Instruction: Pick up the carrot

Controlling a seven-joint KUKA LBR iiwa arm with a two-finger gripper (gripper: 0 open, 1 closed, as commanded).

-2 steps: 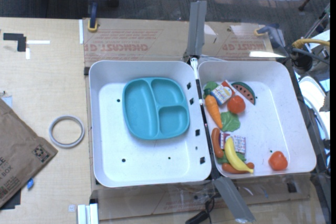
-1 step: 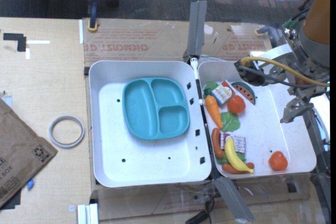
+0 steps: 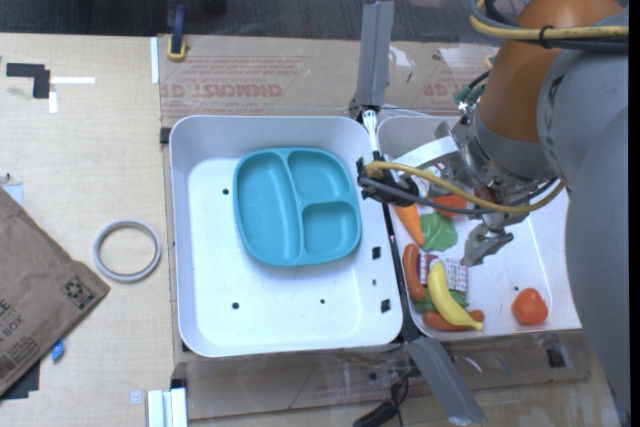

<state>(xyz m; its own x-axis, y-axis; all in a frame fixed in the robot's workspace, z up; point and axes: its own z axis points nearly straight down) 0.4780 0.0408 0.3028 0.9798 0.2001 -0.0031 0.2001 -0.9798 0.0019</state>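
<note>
The carrot is an orange wedge lying near the left wall of the right bin, with a green leafy piece right beside it. My gripper hangs low over the middle of that bin, a little to the right of the carrot and the green piece. Nothing shows in its grip. The wrist and yellow cables cover the bin's upper part and a red-orange item there.
A banana, a red sausage, a small packet and a tomato lie in the right bin's front half. The left bin holds a teal divided plate. A tape ring lies on the bench at left.
</note>
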